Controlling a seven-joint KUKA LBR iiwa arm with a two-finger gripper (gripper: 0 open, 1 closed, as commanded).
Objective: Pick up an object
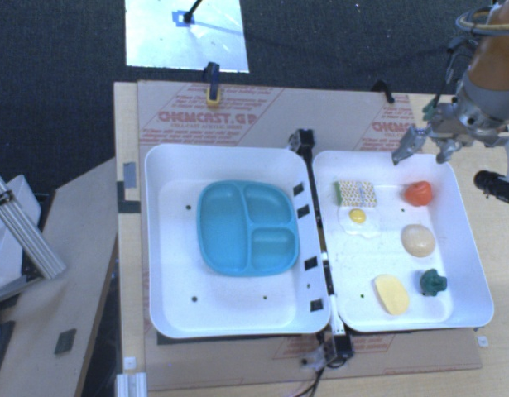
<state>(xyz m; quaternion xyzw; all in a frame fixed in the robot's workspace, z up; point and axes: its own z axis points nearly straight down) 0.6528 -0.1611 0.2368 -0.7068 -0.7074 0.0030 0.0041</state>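
The right bin (473,246) holds several small items: a speckled green-and-tan square (355,193), a fried egg (359,219), an orange-red round fruit (418,193), a beige oval (418,240), a yellow oblong piece (392,294) and a dark green lump (433,282). My gripper (424,145) hovers over the far rim of this bin, above and behind the orange-red fruit. Its fingers (403,149) are spread open with nothing between them.
A blue divided plate (246,228) lies in the left bin (167,188). A black hinge strip (312,222) runs between the bins. Cardboard (237,110) covers the bench behind them, with a yellow clamp (213,85) at its far edge.
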